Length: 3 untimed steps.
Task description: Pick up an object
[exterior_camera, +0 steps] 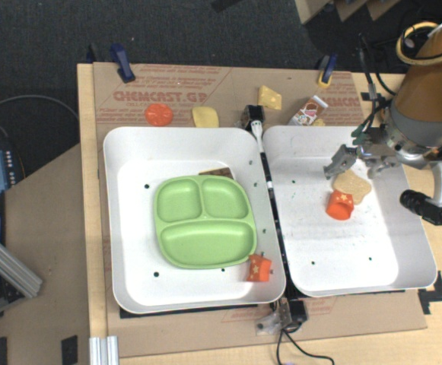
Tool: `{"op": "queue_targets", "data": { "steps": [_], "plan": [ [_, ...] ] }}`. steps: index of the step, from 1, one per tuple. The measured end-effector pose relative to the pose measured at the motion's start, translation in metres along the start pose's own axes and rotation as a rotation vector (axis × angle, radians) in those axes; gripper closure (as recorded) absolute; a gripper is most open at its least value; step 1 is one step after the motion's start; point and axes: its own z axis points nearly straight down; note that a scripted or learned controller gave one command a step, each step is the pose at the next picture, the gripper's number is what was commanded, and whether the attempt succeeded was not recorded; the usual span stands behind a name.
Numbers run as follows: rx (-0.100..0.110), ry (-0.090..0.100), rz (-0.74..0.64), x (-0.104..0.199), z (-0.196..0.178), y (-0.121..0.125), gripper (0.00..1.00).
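In the right bin, a tan slice of bread lies by a small red-orange piece that touches its lower left edge. My gripper hangs just above the far edge of the bread, near the bin's upper right. Its two grey fingers stand apart, open, and nothing sits between them. The grey arm with its orange band comes in from the right.
The left bin holds a green divided plate, a brown scrap behind it and a small orange piece at its front right. On the board behind the bins lie an orange disc, yellow pieces, a small carton and two blue clamps.
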Motion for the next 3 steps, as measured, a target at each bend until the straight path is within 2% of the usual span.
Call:
{"op": "queue_targets", "data": {
  "steps": [1, 2, 3],
  "plan": [
    [-0.013, -0.004, -0.001, 0.001, 0.091, -0.013, 0.00],
    [-0.028, -0.008, -0.003, -0.004, 0.097, -0.025, 0.00],
    [-0.033, -0.016, 0.001, -0.008, 0.084, -0.023, 1.00]
  ]
}}
